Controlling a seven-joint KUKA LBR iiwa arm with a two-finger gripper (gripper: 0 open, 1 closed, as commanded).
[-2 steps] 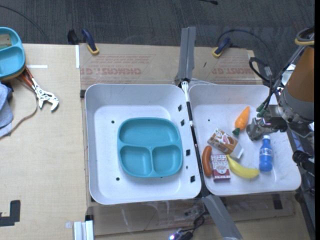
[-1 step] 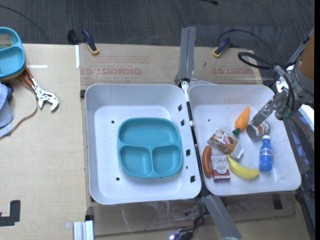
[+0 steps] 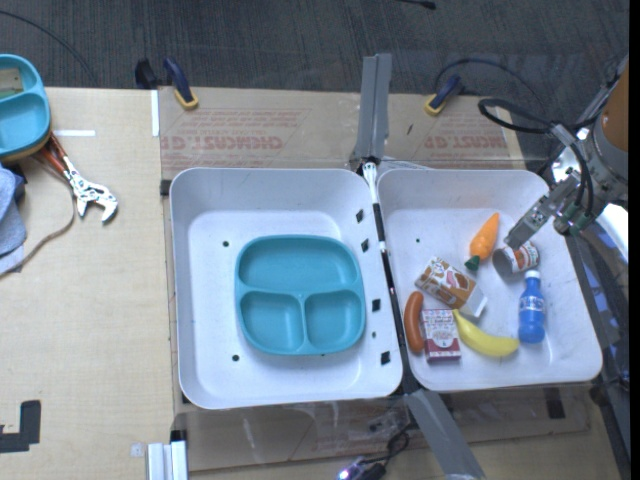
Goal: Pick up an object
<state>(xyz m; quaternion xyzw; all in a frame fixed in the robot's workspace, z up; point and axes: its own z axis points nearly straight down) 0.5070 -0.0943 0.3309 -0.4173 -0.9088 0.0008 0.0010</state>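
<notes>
on wood bench (image 3: 90,298), white bins (image 3: 190,268)

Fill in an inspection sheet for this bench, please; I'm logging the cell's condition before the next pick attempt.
Surface: wooden bench bearing two white bins, left bin and right bin.
Job's things: in the right bin, carrot, small can, blue bottle, banana, sausage, two snack boxes.
Clutter: teal divided plate in the left bin; wrench, teal container and grey cloth at the bench's left.
End effector: end effector low over the can; grip cannot be judged.
Cables: black cables behind the right bin and on the floor.
Surroundings: dark carpet; clamps at the bench's far edge.
</notes>
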